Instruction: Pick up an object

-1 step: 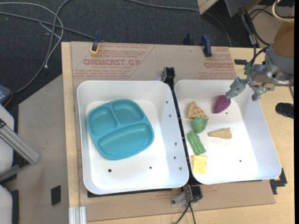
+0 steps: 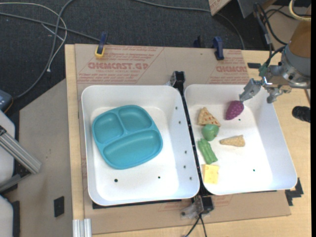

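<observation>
My gripper [image 2: 261,93] hangs over the back edge of the right bin [image 2: 269,157], its two fingers [image 2: 250,89] spread open with nothing between them. Just below and left of it lies a purple bunch of grapes [image 2: 234,109]. Further left in the same bin are a tan pizza-like wedge [image 2: 208,117], a round green piece [image 2: 211,131], a long green pickle [image 2: 208,151] and a yellow cheese square [image 2: 211,174]. A pale bread wedge [image 2: 232,141] rests near the bin's middle.
The left bin [image 2: 98,181] holds a blue divided plate [image 2: 127,136]. A black clip [image 2: 177,78] sits where the two bins meet at the back. Blue clamps [image 2: 217,47] pin the cardboard at the bench's rear edge.
</observation>
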Controlling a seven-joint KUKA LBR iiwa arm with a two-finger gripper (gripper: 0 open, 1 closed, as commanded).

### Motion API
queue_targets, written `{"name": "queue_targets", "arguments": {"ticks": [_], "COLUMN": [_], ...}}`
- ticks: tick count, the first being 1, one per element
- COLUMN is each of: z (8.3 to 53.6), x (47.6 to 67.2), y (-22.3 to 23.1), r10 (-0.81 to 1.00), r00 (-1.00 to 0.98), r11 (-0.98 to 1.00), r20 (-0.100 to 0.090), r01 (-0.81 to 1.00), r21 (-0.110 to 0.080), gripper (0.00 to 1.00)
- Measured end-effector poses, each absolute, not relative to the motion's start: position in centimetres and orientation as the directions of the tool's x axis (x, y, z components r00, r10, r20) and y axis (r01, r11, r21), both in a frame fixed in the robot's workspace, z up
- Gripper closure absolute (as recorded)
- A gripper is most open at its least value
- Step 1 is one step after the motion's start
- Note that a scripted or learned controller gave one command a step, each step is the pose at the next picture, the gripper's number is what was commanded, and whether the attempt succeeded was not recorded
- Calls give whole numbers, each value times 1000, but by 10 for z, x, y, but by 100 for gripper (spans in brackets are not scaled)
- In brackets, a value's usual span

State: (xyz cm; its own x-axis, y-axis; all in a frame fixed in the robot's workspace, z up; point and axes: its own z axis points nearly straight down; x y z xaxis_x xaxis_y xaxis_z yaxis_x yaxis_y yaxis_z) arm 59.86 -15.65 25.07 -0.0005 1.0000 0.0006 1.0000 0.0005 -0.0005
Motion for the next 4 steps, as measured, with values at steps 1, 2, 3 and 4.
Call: {"name": "queue_targets", "arguments": {"ticks": [1,2,3,4], "z": [204,155,94,107], "x": [605,612,613,614], "y": [-163,-157,-158,-158], "r10": [1000,1000,1000,1000], "r00": [0,-1,1,0], "r11": [0,1,-1,0], "r20": [1,2,0,-1], "r01": [1000,1000,1000,1000], "r21": [-2,-6,2,5], "gripper": [0,0,0,100]}}
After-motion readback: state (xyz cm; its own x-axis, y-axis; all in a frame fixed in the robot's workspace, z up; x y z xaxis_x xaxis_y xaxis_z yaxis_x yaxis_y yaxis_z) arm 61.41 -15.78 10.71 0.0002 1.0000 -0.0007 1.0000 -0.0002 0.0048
